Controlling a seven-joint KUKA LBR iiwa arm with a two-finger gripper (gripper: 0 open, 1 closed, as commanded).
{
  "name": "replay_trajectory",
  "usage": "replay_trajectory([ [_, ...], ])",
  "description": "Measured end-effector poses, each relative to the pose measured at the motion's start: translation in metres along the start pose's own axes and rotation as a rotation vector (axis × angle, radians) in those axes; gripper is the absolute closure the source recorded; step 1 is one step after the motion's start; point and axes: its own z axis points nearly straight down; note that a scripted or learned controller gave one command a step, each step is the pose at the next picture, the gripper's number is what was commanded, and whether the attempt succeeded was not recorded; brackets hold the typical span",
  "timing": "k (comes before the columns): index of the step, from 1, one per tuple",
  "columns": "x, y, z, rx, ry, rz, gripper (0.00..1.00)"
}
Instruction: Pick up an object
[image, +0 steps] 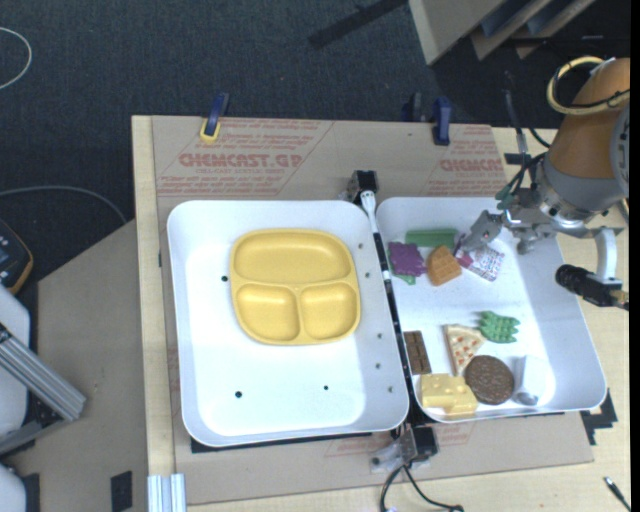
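My gripper (479, 247) hangs low over the back of the right bin (560, 330), reaching in from the right. Just to its left lie an orange toy food piece (444, 266), a purple piece (406, 260) and a green piece (432, 238). The orange piece lies right beside the gripper's tip; I cannot tell if they touch. Nearer the front of the bin lie a pizza slice (462, 346), a green leafy piece (498, 326), a brown cookie (489, 380), a yellow cheese block (447, 394) and a chocolate bar (415, 352).
The left bin (200, 330) holds a yellow divided plate (296, 284). The arm's grey and orange body (590, 130) stands over the bench's right rear corner. Clamps (211, 118) (440, 120) sit on the far edge of the board.
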Motion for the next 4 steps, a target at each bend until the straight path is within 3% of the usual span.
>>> replay_trajectory([
  [1, -0.006, -0.003, 0.046, -0.001, 0.0, 0.0, 0.0],
  [2, -0.006, 0.0, 0.06, -0.007, 0.001, -0.001, 0.0],
  [3, -0.006, 0.002, 0.046, -0.016, 0.0, -0.003, 1.0],
  [4, 0.001, -0.004, -0.005, -0.011, -0.003, -0.001, 1.0],
])
